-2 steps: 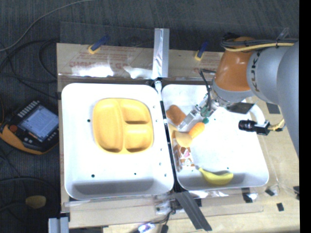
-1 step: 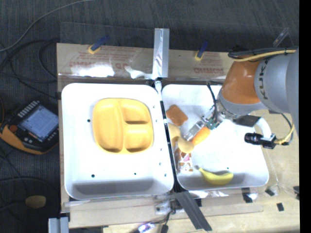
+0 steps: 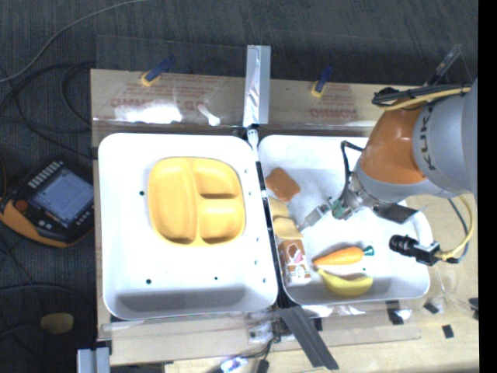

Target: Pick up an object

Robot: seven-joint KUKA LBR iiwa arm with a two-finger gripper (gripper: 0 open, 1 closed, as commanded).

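Right bin [image 3: 419, 286] — fingers [image 3: 309, 217] low beside carrot [image 3: 339, 256], banana [image 3: 347, 284]; grip state unclear.

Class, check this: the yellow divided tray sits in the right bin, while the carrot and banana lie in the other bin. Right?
Wrong bin. The camera view shows the yellow divided tray in the left bin; the carrot and banana do lie in the other bin.

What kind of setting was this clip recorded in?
Most likely a robotics lab bench for pick-up trials: two white bins on a bench, toy food such as a carrot and banana, and a control pendant on the carpet.
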